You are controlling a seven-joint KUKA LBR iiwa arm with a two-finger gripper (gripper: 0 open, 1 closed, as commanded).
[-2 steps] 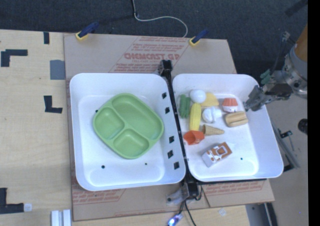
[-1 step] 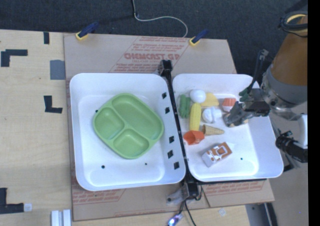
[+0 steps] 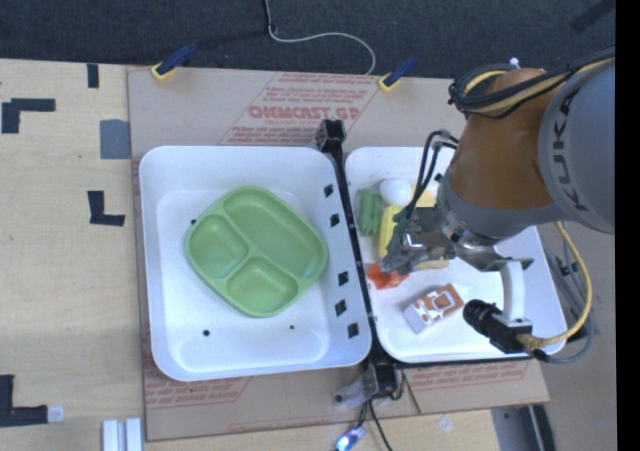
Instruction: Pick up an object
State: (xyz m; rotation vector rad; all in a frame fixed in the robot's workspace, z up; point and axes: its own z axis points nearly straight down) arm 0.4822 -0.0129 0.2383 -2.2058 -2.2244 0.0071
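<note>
My gripper (image 3: 398, 257) hangs low over the left part of the right bin (image 3: 470, 344), under the grey and orange wrist. Right below its fingers lies a small red-orange object (image 3: 383, 278), partly hidden by them. A green piece (image 3: 369, 210), a yellow piece (image 3: 387, 224) and a white ball (image 3: 397, 190) lie just behind the gripper. A small box with a white and brown label (image 3: 433, 307) lies in front of it, toward the bin's near edge. I see nothing clearly between the fingers.
The left bin (image 3: 160, 239) holds a green divided plate (image 3: 256, 250). A black divider (image 3: 345, 239) runs between the two bins. The arm covers much of the right bin's back and right side.
</note>
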